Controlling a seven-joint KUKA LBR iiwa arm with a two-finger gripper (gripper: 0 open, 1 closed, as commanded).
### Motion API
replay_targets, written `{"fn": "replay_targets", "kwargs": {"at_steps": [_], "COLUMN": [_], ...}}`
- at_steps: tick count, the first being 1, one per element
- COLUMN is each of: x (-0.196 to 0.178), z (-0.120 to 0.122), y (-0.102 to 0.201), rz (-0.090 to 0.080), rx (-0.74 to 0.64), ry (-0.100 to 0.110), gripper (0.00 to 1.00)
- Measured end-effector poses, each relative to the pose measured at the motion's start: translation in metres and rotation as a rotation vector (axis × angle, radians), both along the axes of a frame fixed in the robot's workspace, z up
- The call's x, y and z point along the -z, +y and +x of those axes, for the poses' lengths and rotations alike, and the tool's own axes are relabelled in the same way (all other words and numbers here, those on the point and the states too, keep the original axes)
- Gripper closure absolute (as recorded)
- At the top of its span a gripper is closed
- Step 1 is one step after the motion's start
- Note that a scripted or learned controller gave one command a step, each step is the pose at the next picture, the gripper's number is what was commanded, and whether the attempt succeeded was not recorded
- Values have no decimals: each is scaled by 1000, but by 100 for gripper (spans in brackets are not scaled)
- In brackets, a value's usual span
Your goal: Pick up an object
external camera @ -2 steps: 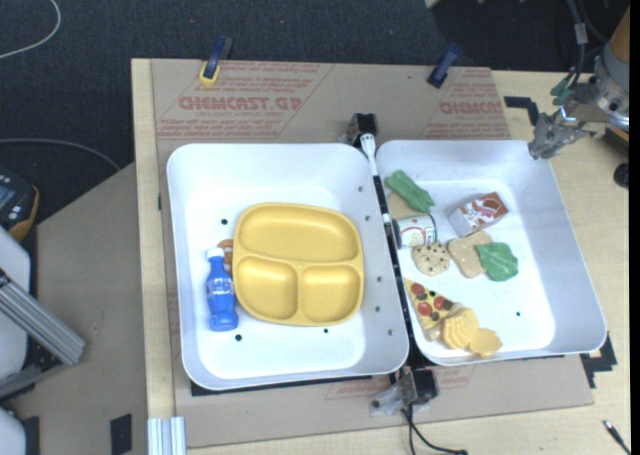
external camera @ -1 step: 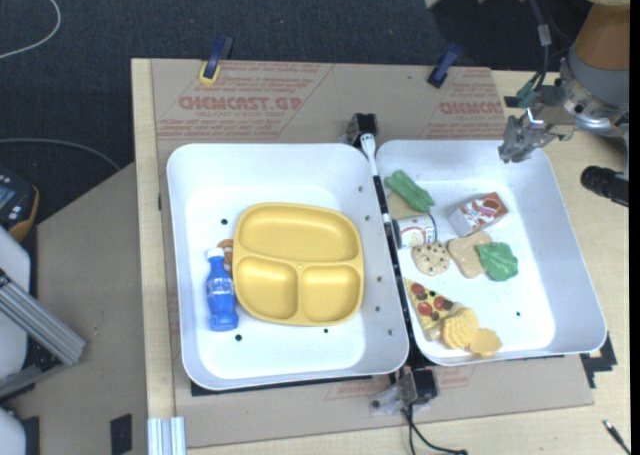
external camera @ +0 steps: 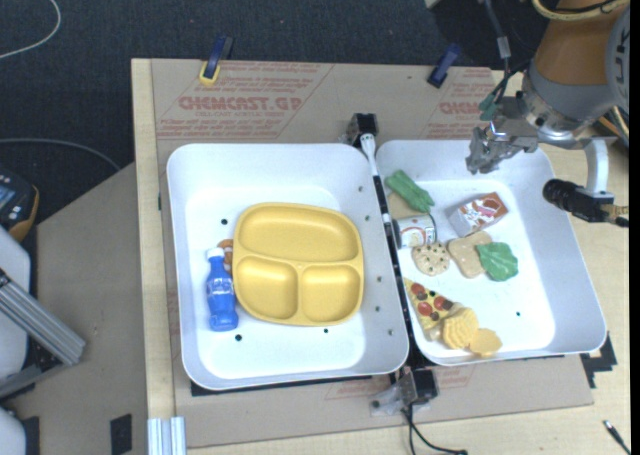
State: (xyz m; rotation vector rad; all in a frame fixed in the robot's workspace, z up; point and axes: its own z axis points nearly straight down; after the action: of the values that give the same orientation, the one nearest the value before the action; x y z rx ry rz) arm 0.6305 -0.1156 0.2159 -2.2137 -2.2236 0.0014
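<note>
A dozen small toy foods lie loose in the right bin (external camera: 560,243): a green pickle (external camera: 409,190) at eleven o'clock, a red-white packet (external camera: 479,211) near centre, a cookie (external camera: 431,259), a green leaf (external camera: 498,260), and a pizza slice (external camera: 430,301) at seven. A blue bottle (external camera: 221,292) lies at nine o'clock in the left bin (external camera: 190,193), touching the yellow divided plate (external camera: 297,263).

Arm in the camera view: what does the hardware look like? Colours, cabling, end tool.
The arm is a rounded grey body with a broad orange band above the wrist. A yellow-and-black cable loops over its top, and a thinner dark cable runs down beside it. At the end sits a small grey metal pincer with a teal-green detail at its mount. No legible markings.
</note>
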Motion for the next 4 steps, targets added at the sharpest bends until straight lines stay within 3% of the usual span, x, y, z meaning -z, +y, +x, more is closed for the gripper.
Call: {"fn": "replay_targets", "kwargs": {"at_steps": [3, 4], "x": [-15, -5], "z": [-33, -37], "y": [154, 168], "rz": [0, -2], "rx": [-2, 2], "ry": [-5, 0], "gripper": [100, 100]}}
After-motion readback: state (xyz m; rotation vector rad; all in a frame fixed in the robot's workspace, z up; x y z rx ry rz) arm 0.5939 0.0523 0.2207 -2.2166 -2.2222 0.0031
